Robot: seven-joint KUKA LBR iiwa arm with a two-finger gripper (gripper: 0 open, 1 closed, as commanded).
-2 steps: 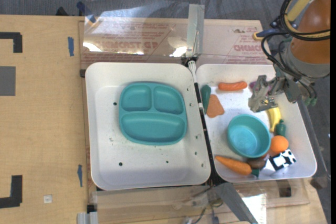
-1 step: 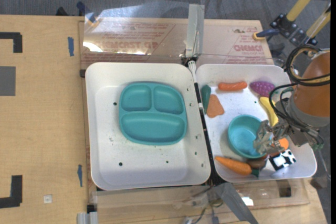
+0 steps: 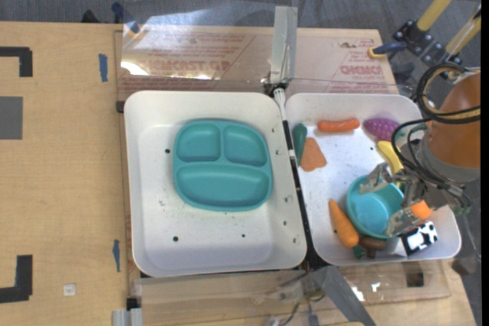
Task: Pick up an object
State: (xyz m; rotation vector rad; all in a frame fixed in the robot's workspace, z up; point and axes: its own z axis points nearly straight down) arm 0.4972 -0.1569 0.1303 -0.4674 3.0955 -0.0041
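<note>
Pincer (image 3: 386,202) straddles teal cup (image 3: 373,210); brown item (image 3: 372,244) beneath mostly hidden.

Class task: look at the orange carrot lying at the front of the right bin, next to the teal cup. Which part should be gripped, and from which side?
Probably grip the carrot across its middle, coming straight down from above. It lies flat and elongated; closing across its narrow width fits best. The teal cup crowds its right side, so keep toward its left, freer end.

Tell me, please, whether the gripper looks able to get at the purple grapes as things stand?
Probably yes: the purple grapes lie uncovered near the right bin's far edge, and the gripper hangs over the teal cup close by.
</note>
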